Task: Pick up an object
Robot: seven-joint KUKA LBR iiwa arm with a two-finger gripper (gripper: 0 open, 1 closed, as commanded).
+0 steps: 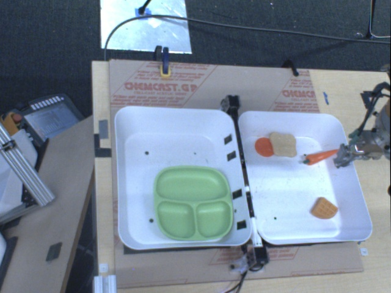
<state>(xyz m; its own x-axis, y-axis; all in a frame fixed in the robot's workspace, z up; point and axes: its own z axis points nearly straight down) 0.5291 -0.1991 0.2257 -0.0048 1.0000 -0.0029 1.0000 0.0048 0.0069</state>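
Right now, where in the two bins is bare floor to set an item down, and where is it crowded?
Left bin: bare along the back, behind the green divided plate. Right bin: bare in the front left, between the centre divider and the waffle piece. Crowded along its back, where the red disc, bread slice and carrot cluster near the pincer.

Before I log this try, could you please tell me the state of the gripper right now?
Gripper: at the right bin's right rim, by the orange carrot's end; open or shut cannot be told.

Green plate (193, 209), orange carrot (320, 157)
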